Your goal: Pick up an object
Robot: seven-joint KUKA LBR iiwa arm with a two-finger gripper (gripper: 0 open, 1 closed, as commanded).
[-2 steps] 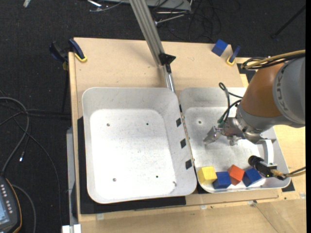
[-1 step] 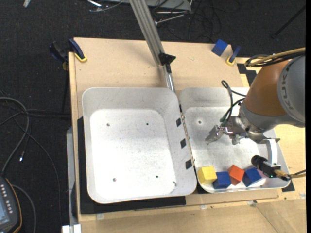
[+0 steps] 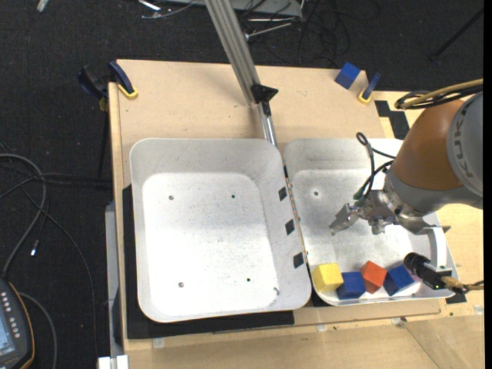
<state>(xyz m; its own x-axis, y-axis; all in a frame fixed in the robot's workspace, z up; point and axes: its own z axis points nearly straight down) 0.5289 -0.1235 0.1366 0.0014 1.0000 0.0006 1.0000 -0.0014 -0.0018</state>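
Along the right bin's [image 3: 323, 167] front edge lies a row of blocks: a yellow one [image 3: 328, 275], a blue one [image 3: 351, 284], an orange-red one [image 3: 374, 274] and another blue one [image 3: 399, 280]. My gripper [image 3: 358, 223] hangs over the middle of that bin, behind the blocks and apart from them. Its fingers are spread open, one pointing left [image 3: 340, 221], and nothing sits between them.
The left bin [image 3: 154, 167] lies beside the right one. A blue block [image 3: 348, 74] rests on the wooden bench at the back right, outside the bins. A slanted metal pole [image 3: 234, 44] reaches down to the bins' shared back corner.
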